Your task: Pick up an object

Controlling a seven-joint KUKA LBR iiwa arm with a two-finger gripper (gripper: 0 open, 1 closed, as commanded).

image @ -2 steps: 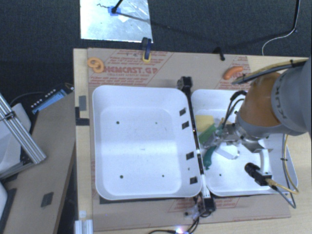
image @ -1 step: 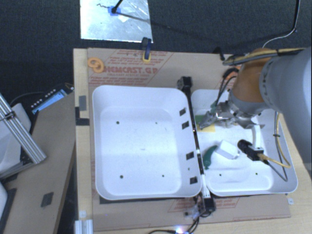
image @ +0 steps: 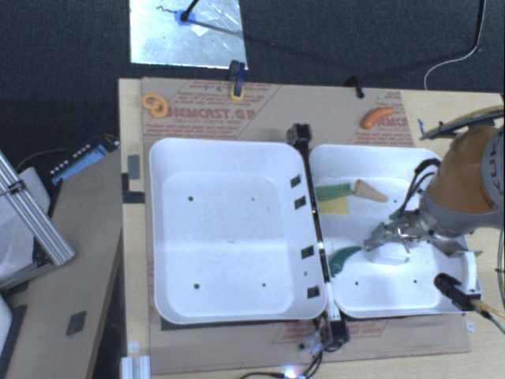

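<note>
1. The claw (image: 384,236) hangs low over the right bin (image: 410,302), its grey metal fingers pointing toward the bin's middle; whether they are parted or pressed together cannot be told from this slant, and nothing shows between them.
2. Just beside the claw, toward the divider, lies a teal green curved piece (image: 344,257), its near tip close to the fingertips but seemingly not touching; this looks the likeliest thing to be picked.
3. A little further, above the claw in the view, rests a tan wedge-shaped piece (image: 370,190); beyond it lie a green stick (image: 332,190) and a yellow flat block (image: 334,205), touching one another near the divider.
4. Well apart, across the divider, sits the left bin (image: 225,231); on the brown board behind the bins lie an orange sausage-shaped toy (image: 377,118) and an orange ring (image: 155,104).
5. The step in hand, as I judge it, is the approach and descent before a grasp; no object is lifted yet.
6. The next move calls for shifting the claw toward the teal piece, straddling its narrow body, closing firmly, then rising straight; a glancing touch could push it against the bin wall.
</note>
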